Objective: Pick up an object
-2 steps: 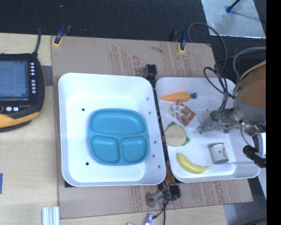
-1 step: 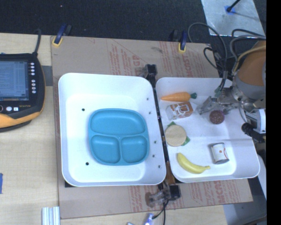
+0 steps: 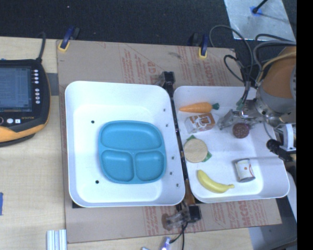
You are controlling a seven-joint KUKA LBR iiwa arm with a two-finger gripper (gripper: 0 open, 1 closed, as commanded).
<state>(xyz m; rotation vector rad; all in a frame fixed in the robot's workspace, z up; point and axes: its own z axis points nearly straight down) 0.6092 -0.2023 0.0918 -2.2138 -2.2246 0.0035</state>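
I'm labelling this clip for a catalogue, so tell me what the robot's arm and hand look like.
The arm is a rounded grey body with an orange band, at the right over the right white bin. Black cables loop up behind it. Its hand is a small grey metal piece with thin prongs, with a white and black part just below.

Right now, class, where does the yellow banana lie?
The yellow banana lies in the right-hand white bin, near its front edge, just below the round tan sandwich and left of the small white can.
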